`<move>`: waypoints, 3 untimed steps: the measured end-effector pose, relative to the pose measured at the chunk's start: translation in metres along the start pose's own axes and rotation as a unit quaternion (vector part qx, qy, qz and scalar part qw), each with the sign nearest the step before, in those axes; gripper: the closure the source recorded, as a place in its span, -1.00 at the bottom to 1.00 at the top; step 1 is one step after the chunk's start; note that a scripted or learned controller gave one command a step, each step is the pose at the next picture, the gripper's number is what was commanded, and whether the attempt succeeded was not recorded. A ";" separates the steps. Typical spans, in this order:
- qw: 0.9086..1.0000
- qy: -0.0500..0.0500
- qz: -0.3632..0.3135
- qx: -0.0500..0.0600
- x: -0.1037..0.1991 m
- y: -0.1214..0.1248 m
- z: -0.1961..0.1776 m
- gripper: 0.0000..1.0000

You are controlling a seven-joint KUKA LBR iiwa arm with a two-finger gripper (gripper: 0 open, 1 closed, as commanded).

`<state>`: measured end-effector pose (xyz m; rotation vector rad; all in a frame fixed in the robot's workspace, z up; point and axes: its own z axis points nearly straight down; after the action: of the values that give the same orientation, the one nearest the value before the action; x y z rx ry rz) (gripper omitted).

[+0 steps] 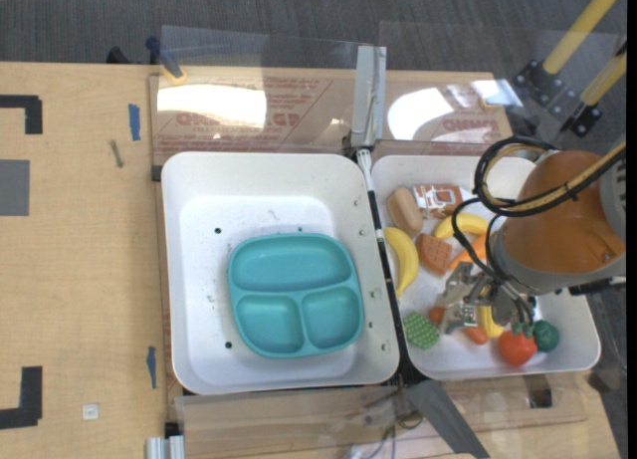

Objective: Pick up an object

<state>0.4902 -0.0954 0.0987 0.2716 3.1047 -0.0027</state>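
Down among crowded plastic toy foods in the right-hand shallow white bin (582, 343), the metal two-finger gripper (466, 310) is set; its state cannot be told, and a neighbouring piece could be nudged or wrongly caught.

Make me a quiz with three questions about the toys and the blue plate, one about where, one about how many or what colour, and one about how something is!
1. Where is the teal divided plate?
A. in the left bin
B. in the right bin
C. on the wooden bench

2. How many compartments does the plate have?
A. two
B. three
C. five

3. How does the gripper stand?
A. far off over the left bin
B. down among the toy foods in the right bin
C. over the wooden bench

Answers:
1 A, the plate lies on the floor of the left bin.
2 B, one long compartment and two smaller ones.
3 B, it is low beside the banana and the waffle.
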 end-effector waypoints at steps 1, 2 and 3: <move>1.000 0.009 0.003 0.000 0.006 0.020 -0.183 1.00; 1.000 0.010 0.003 0.000 0.003 0.020 -0.188 1.00; 1.000 0.010 0.003 0.000 0.003 0.020 -0.188 -1.00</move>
<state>0.4857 -0.0742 0.2868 0.2836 3.1242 -0.0002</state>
